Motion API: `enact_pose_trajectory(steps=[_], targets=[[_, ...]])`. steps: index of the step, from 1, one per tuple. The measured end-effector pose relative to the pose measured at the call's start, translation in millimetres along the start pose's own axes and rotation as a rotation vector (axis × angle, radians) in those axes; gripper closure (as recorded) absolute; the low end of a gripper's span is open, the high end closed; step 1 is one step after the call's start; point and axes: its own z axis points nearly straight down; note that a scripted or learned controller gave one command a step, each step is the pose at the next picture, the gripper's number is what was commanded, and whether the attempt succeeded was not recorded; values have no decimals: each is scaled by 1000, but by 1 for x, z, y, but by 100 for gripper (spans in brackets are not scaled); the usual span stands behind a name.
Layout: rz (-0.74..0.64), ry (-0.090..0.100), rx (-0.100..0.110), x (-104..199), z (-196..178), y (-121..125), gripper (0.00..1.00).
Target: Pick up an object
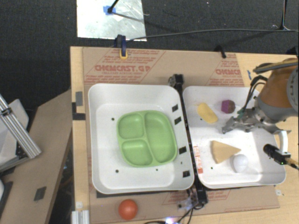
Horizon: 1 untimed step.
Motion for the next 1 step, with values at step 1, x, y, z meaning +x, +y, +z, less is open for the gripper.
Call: enact_pose_trajectory(steps=[1], targets=[[0,-2,-7,0,-14,2,100]])
